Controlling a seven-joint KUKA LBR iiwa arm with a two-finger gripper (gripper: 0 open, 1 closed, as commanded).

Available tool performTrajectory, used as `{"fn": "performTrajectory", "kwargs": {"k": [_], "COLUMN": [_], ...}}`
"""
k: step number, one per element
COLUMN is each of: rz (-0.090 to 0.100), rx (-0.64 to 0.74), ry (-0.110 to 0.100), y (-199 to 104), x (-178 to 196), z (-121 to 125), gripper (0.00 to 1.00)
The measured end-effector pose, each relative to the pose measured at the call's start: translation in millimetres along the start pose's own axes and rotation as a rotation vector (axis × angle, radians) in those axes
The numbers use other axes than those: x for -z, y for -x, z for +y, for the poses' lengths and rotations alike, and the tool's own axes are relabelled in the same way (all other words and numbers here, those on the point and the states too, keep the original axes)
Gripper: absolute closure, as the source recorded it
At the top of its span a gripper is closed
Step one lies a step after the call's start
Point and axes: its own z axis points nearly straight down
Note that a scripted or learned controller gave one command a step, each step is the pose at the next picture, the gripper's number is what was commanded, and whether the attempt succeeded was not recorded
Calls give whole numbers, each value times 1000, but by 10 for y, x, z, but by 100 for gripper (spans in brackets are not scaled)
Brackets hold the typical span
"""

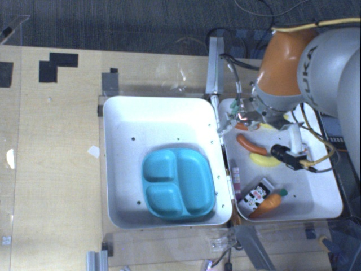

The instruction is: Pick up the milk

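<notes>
The milk point(256, 192) is a small black-and-white carton lying near the front of the right bin point(327, 199). An orange carrot point(266, 204) rests against its front side. My gripper point(241, 116) hangs under the grey and orange wrist over the back left corner of the right bin. It is well behind the milk and apart from it. The wrist hides the back of that bin.
A red sausage point(251, 144) and a yellow banana point(264, 160) lie mid-bin between the gripper and the milk. A pink stick point(235, 179) lies along the bin's left wall. A black cable plug point(285, 154) hangs off the arm. The left bin point(121, 123) holds a blue divided plate point(177, 182).
</notes>
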Motion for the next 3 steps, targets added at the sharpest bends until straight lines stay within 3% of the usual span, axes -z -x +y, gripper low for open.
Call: {"fn": "performTrajectory", "kwargs": {"k": [1, 2, 3], "rz": [-1, -2, 0], "rx": [-71, 261, 184], "ry": [3, 2, -2], "y": [-65, 363, 147], "x": [1227, 1250, 116], "z": [-127, -320, -946], "gripper": [0, 0, 0]}}
